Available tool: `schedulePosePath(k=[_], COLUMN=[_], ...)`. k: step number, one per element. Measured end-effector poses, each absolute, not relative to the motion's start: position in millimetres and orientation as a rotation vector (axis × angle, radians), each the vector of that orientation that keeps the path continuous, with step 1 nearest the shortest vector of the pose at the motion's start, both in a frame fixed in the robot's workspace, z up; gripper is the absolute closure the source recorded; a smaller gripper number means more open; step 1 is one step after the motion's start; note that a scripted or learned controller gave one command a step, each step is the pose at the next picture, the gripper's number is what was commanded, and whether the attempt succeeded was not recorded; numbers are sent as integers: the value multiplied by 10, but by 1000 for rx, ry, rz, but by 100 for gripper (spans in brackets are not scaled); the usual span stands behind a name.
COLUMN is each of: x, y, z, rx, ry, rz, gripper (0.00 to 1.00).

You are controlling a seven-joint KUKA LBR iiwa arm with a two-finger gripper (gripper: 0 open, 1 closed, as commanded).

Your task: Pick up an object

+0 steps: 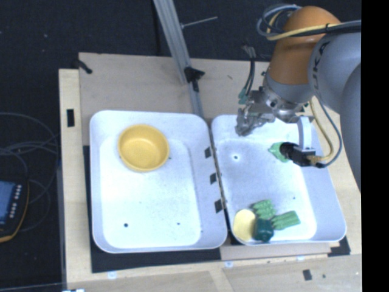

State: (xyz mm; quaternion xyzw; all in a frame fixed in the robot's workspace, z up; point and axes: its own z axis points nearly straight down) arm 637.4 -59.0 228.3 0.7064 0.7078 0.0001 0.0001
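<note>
Several green toys [276, 219] lie near-right, so the gripper [246, 125], jaw state I cannot tell, should descend centred.

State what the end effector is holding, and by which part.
Nothing visible: the end effector hovers over the right bin's far-left corner, apart from the green objects and the yellow bowl.

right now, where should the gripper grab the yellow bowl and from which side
Take the yellow bowl by its rim, from straight above, one finger inside and one outside. It sits upright and open in the left bin, with bare floor around it. The near rim, away from the bin wall, looks easiest.
</note>
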Motion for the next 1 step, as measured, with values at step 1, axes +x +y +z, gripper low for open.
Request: schedulePosePath(k=[1], x=[6027], y=[-143], z=[2232], rx=[2219], ry=[2224], rz=[1], gripper=[100])
